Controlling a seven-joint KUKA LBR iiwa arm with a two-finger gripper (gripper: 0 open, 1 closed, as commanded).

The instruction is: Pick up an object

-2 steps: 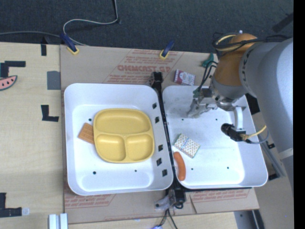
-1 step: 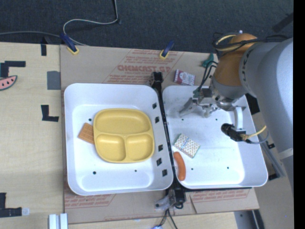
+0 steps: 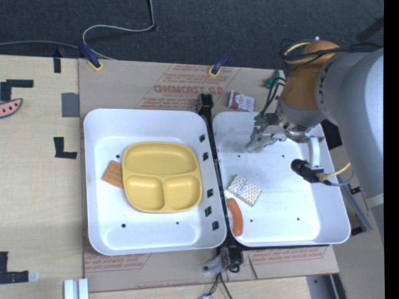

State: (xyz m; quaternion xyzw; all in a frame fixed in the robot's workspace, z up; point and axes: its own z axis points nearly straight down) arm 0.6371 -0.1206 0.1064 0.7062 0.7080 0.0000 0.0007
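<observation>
My gripper (image 3: 255, 142) hangs over the back left part of the right bin (image 3: 324, 226), above bare white floor. A small patterned packet (image 3: 245, 190) lies in the same bin, a little in front of the gripper and apart from it. An orange-red sausage (image 3: 235, 217) lies along that bin's left wall near the front. In the left bin (image 3: 103, 229) a yellow divided plate (image 3: 163, 176) lies flat, with a brown waffle-like piece (image 3: 113, 174) touching its left edge. Nothing shows in the gripper.
A small dark red box (image 3: 240, 101) sits on the cardboard behind the right bin. Black clips (image 3: 209, 167) join the two bins along the middle wall. The arm's grey body (image 3: 358, 123) and its cable cover the right bin's right side.
</observation>
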